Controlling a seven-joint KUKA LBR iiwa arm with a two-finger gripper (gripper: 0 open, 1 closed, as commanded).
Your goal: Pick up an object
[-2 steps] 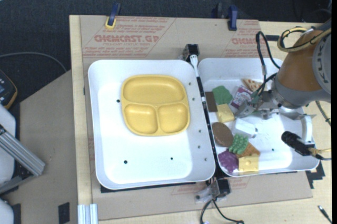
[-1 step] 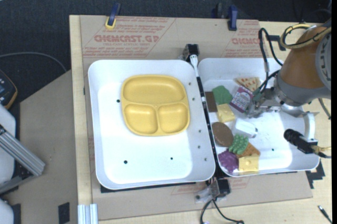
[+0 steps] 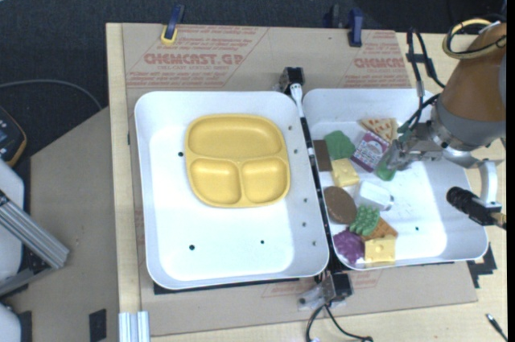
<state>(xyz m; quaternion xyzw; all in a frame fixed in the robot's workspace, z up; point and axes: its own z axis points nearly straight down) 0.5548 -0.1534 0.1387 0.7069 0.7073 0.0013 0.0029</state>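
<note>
The right bin (image 3: 451,240) holds several toy foods. Among them are a green piece (image 3: 336,145), a yellow block (image 3: 344,172), a purple packet (image 3: 369,152) and a tan cracker slice (image 3: 380,127). There are also a white block (image 3: 374,194) and a brown oval (image 3: 340,205). My gripper (image 3: 392,161) is down in this bin, just right of the purple packet. A small green thing (image 3: 385,171) sits right at its tip. Whether the gripper holds it is not visible.
The left bin (image 3: 161,236) carries a yellow divided plate (image 3: 237,158). A bumpy green piece (image 3: 366,218), a purple cluster (image 3: 349,244), an orange piece (image 3: 385,230) and another yellow block (image 3: 380,251) crowd the right bin's front left. The right half of that bin's floor is bare.
</note>
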